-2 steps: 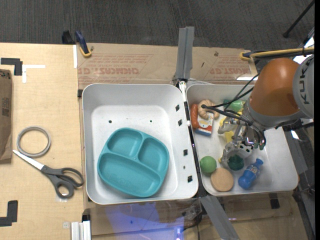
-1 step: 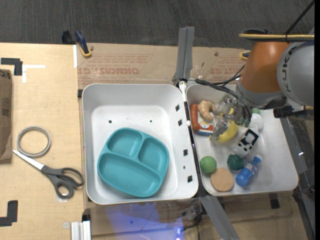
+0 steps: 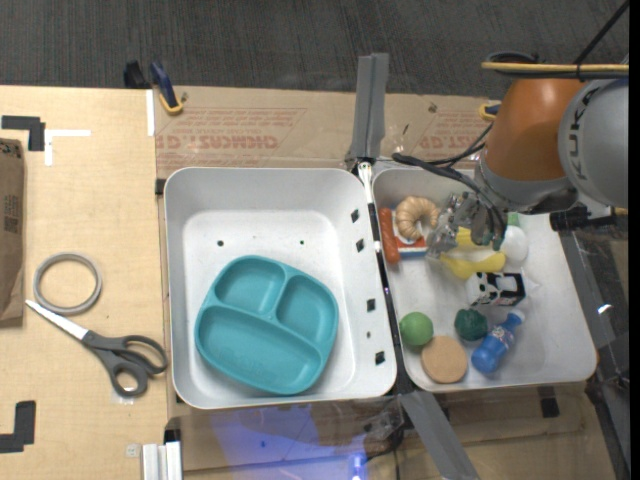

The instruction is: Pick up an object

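1. Presently, the gripper sits low in the right bin, near its upper middle; whether it is spread or closed cannot be told, as the wrist hides it.
2. The nearest objects crowd the gripper: a tan croissant-shaped toy lies to its left; a red-orange block lies along the bin's left wall; a yellow banana-shaped object lies just below the gripper, its long axis running left to right with a slight downward tilt to the left; contact with the gripper cannot be confirmed.
3. A black-and-white object lies below the yellow one; a green ball, a dark green object, a tan disc and a blue bottle line the bin's lower part; the bottle's long axis runs diagonally, cap end towards upper right.
4. The left bin holds a teal divided plate.
5. Scissors and a tape ring lie on the bench, well apart from both bins.
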Action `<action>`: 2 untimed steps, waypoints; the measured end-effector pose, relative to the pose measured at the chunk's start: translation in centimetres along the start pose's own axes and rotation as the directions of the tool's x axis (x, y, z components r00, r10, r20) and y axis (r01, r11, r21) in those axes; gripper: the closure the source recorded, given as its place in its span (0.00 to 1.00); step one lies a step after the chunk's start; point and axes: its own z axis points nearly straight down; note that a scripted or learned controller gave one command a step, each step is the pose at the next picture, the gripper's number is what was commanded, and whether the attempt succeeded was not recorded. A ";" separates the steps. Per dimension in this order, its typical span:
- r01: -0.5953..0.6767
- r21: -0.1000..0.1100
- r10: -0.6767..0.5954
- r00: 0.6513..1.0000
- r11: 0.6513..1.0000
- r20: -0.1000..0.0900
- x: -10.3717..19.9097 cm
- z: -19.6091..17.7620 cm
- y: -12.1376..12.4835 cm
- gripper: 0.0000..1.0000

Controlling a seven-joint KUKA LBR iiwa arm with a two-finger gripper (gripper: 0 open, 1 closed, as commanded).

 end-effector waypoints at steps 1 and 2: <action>-0.105 0.000 0.105 0.994 0.994 -0.006 6.4 -8.9 4.4 1.00; -0.255 0.003 0.255 0.967 0.967 -0.008 11.5 -12.8 6.7 1.00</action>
